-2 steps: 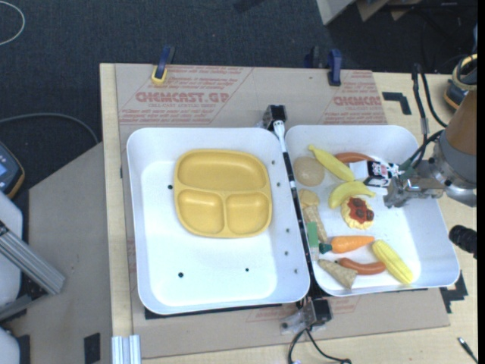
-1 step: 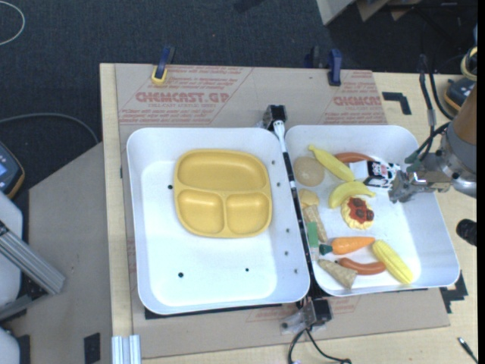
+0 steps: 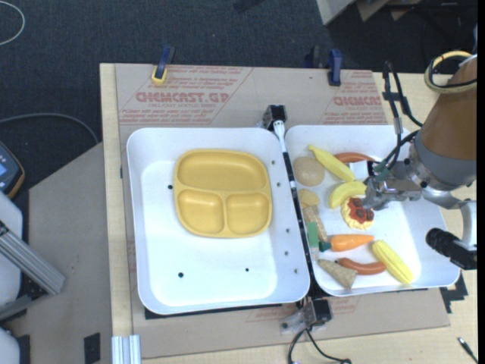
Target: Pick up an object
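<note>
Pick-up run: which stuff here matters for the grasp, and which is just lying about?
In play:
- pincer, low over the right bin
- small pizza just under it
- banana beside it

Lying about:
- carrot
- corn cob
- sausage
- round bun
- yellow divided tray in the left bin
- clamps on the board

Two white bins: the left bin (image 3: 151,226) holds one yellow divided tray (image 3: 223,192); the right bin (image 3: 424,249) holds about ten toy foods, among them two bananas (image 3: 341,179), one carrot (image 3: 350,242), one corn cob (image 3: 394,261).
</note>
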Controlling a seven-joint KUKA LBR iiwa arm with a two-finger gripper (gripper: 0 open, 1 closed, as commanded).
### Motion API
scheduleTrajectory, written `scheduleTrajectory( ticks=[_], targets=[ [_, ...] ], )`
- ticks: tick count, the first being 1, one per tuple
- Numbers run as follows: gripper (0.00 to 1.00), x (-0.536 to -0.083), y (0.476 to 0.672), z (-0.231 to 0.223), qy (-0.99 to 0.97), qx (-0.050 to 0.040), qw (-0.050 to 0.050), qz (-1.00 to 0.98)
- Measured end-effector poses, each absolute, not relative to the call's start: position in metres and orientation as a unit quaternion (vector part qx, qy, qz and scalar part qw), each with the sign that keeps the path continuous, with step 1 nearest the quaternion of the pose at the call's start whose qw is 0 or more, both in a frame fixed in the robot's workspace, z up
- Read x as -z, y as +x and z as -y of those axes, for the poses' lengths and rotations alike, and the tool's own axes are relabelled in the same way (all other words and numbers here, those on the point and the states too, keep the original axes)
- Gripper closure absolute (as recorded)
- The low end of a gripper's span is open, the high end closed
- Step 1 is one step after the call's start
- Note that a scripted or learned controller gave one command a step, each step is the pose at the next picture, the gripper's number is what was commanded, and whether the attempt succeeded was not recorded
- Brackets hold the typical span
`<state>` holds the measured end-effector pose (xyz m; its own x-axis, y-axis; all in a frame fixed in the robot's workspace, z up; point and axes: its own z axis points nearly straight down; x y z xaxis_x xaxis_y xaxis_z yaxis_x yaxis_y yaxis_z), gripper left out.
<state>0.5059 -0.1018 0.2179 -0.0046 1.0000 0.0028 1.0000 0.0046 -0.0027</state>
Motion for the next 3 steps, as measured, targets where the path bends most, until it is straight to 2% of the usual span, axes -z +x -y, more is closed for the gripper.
scheduleTrajectory(
  ticks=[1,2,3],
  targets=[
    [1.0,-0.214,0.509,0.055,-0.705,0.0002,0.002,0.709],
    [1.0,-0.227,0.499,0.0,-0.705,0.001,0.001,0.71],
    [1.0,-0.232,0.513,-0.02,-0.706,0.0011,-0.001,0.708]
  ],
)
